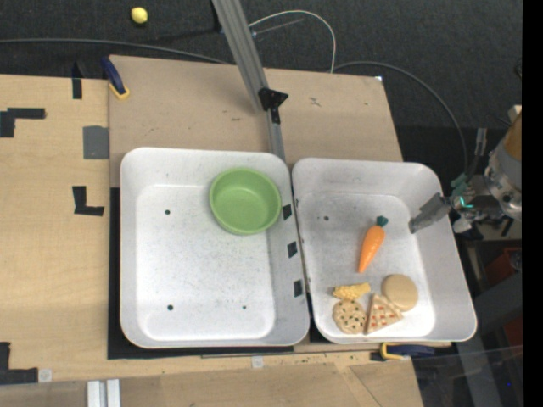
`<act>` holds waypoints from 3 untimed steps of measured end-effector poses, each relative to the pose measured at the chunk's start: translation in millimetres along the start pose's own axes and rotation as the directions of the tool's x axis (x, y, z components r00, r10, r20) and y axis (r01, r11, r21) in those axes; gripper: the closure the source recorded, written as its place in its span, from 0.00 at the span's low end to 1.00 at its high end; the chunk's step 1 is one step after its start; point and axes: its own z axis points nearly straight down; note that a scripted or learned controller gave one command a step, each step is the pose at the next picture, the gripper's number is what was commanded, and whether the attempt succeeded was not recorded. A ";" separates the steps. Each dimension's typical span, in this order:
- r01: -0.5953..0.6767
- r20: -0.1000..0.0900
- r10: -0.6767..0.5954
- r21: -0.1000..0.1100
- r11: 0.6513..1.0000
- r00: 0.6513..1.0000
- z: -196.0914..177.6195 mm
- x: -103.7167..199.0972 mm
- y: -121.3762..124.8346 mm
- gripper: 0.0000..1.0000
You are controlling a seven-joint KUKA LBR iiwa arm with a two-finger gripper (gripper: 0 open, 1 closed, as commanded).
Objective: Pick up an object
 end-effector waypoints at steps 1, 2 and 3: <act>0.000 0.000 0.000 0.000 1.000 1.000 -0.1 -0.1 0.0 0.00; -0.001 -0.001 0.001 0.005 1.000 1.000 51.4 7.3 6.9 0.00; -0.002 -0.002 0.002 0.007 1.000 1.000 112.8 2.6 0.1 0.00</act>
